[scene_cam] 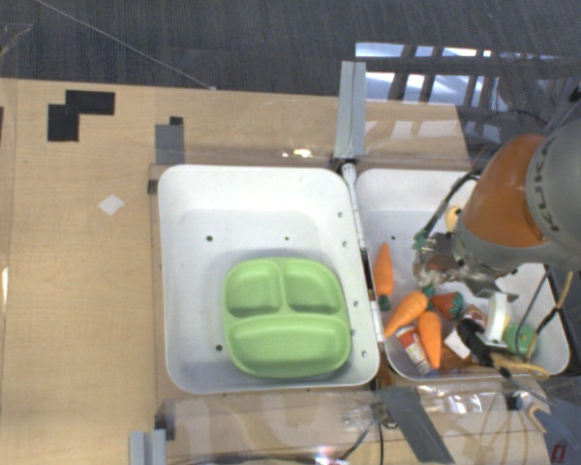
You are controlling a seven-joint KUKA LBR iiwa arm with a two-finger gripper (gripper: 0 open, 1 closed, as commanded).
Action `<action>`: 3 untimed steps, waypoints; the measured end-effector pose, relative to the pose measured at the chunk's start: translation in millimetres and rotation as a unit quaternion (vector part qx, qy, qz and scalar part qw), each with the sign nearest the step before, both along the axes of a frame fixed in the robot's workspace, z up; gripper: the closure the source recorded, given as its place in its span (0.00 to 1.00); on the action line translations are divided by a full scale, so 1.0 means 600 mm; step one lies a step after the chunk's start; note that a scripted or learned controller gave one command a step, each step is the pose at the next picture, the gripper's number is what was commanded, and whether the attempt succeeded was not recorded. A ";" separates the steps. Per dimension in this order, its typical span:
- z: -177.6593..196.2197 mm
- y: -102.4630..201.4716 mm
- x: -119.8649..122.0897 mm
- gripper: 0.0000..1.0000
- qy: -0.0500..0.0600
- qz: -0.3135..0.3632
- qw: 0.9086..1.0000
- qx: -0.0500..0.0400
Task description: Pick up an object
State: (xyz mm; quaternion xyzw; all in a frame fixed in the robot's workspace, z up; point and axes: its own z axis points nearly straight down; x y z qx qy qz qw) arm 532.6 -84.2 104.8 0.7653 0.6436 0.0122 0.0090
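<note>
The gripper [436,264] is down in the right bin [407,197], right over the toy carrots [407,310] by its left wall. Can't tell if the jaws are released or clenched. Best bet: centre on one carrot, clear of neighbours.

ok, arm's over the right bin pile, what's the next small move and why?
Probably a short straight descent. The gripper hangs at the upper edge of the clutter in the right bin, just above the orange carrots, and nothing shows between its fingers. The carrot right below is the nearest target; the green divided plate lies in the left bin, off its path.
</note>
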 end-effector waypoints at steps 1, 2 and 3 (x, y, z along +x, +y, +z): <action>0.171 -0.037 0.037 1.00 0.012 0.012 1.000 -0.002; 0.171 -0.037 0.037 0.00 0.013 0.012 1.000 -0.001; -0.013 -0.035 0.061 0.00 0.013 0.097 0.995 -0.003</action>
